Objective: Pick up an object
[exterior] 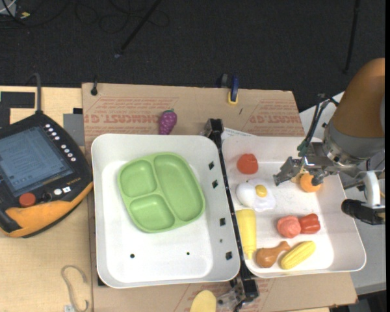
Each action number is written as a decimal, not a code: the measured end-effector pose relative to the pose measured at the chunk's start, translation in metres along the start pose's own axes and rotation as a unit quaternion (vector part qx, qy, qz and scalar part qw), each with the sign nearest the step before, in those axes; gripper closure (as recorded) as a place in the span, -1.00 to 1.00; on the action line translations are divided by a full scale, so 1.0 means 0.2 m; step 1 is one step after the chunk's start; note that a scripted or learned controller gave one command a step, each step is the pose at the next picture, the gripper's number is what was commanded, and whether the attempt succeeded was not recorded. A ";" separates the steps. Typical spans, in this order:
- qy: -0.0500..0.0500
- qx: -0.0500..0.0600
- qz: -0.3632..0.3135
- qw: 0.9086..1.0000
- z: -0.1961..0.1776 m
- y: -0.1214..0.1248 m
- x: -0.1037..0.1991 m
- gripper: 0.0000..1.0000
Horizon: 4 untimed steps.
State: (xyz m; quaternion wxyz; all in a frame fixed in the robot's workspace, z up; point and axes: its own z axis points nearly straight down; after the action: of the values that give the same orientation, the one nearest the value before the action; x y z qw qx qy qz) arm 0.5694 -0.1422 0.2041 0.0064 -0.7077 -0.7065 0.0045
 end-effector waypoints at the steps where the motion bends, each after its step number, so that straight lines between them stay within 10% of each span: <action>1: -0.001 -0.007 -0.001 1.000 -0.04 0.01 0.00 -1.00; 4: -0.001 -0.007 0.000 1.000 0.58 0.07 0.01 -1.00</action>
State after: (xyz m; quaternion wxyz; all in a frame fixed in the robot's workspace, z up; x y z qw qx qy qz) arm 0.5813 -0.1397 0.0879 0.0011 -0.7075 -0.7067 0.0003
